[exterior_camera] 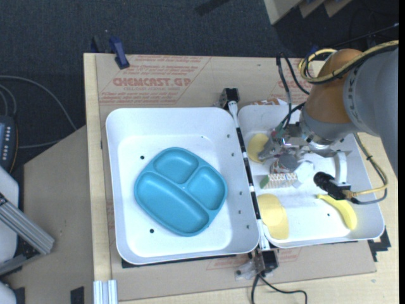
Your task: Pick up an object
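Camera view, arm: you had the grey arm point(373, 94) reaching in from the right, its orange band point(329, 87) over the far end of the right bin point(310, 223).
Camera view, gripper: the gripper point(285, 156) hung low over the middle of that bin, close to the wall shared with the left bin point(126, 138).
Gripper state: you could not tell how wide it stood. The wrist and cabling cluttered the tip, and nothing showed plainly caught in it.
Nearest object: a small ribbed piece point(282, 180) lay on the bin floor just beside the gripper, on the near side. You could not tell whether the two were touching.
Other candidates: a round yellow piece point(256, 145) sat just to the gripper's left against the dividing wall. A pale yellow piece point(273, 215) lay in the near-left corner, and a banana point(343, 212) lay toward the near-right corner, well apart from the gripper.
Left bin: a blue divided plate point(180, 189) lay flat in the middle, far from the arm.
Done so far: by my read you had the approach — the gripper was down among the objects in the right bin.
Left to do: everything that counts. Every object looked to be resting on a bin floor, so no lift had been made.
Stage: early to middle, I'd judge — positioned over a target, with the grasp unconfirmed.
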`<state>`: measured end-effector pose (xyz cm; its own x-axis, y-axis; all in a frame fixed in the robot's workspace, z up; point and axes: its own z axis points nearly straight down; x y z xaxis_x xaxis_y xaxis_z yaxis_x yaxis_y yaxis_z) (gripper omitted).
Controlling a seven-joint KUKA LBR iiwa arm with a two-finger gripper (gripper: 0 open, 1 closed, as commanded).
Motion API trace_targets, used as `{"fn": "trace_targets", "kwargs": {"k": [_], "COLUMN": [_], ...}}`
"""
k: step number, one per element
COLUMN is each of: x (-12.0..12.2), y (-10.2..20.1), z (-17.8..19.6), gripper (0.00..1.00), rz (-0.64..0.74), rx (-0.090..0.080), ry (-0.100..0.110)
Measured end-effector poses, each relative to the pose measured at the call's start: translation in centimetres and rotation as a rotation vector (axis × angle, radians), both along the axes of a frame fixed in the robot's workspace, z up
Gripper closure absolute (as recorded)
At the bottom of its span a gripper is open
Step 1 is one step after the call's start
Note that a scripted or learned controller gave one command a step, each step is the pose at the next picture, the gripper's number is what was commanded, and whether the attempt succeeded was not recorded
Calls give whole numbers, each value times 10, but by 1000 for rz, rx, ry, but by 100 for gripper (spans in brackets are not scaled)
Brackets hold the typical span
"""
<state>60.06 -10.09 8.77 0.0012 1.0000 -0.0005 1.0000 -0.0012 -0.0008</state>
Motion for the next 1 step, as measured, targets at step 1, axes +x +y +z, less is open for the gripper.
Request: {"fn": "trace_targets", "kwargs": {"k": [1], "x": [34], "y": [-11], "z": [-3], "gripper": [0], "rz": [2], "rx": [0], "ry": [-2]}}
